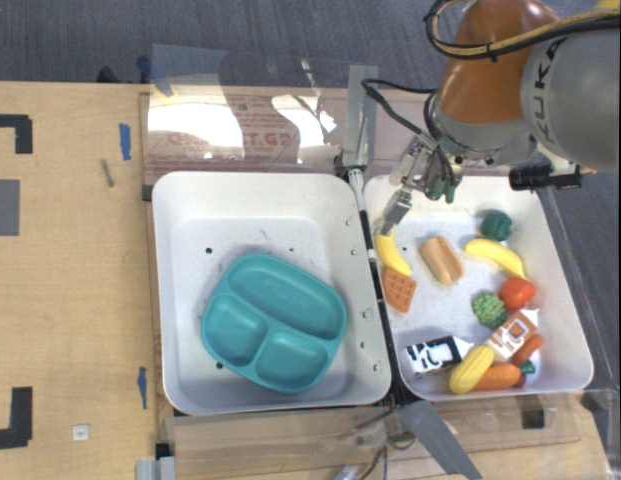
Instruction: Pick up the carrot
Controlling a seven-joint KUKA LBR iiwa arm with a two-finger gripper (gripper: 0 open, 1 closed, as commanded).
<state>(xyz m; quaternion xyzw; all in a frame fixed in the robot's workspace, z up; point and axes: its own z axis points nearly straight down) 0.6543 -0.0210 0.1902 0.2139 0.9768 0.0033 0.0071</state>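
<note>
Fig. Carrot [501, 375] lay at the near edge of the right bin [575, 343], well apart from the gripper [422, 180], which hung over the bin's far-left corner. Claw state: cannot tell; no item seen in it. Handling (est.): a toy veg., prob. light, rigid, smooth plastic, so liable to slip or roll. Best hold judged to be across its mid-length, on the orange body. Obstacles: a corn cob [471, 367] lay touching the carrot's left end; a red-and-white carton [510, 337] sat just above, partly over it; a black-and-white card [433, 352] lay further left. Bin wall ran close alongside, leaving little room for a finger on that side. Also in the bin: tomato [517, 292], broccoli [488, 308], banana [496, 255], hot dog [441, 259], waffle [398, 290], green pepper [496, 224]. Left bin [180, 203] held a teal divided plate [275, 320].
</note>
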